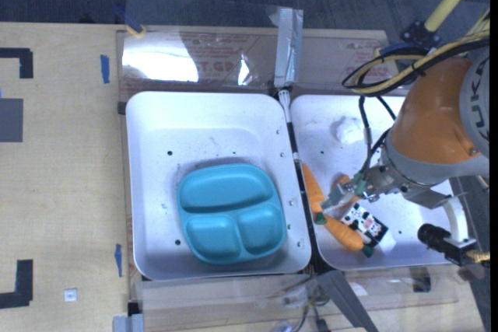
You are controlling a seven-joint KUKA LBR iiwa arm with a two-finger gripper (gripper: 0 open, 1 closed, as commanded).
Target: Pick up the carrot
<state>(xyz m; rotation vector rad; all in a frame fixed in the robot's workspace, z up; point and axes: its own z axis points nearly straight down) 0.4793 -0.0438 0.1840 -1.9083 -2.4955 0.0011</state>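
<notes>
The wooden tabletop [62, 190] was seen carrying two white bins. In the left bin [156, 128] a blue divided tray [230, 211] was laid. Over the right bin [327, 128] the arm [436, 120] was extended, with the end effector [348, 197] lowered beside the carrot [313, 186]; whether it was spread or closed could not be told. The carrot was lain along that bin's left wall, near a second orange piece [344, 232] and a small white ball [348, 130].
</notes>
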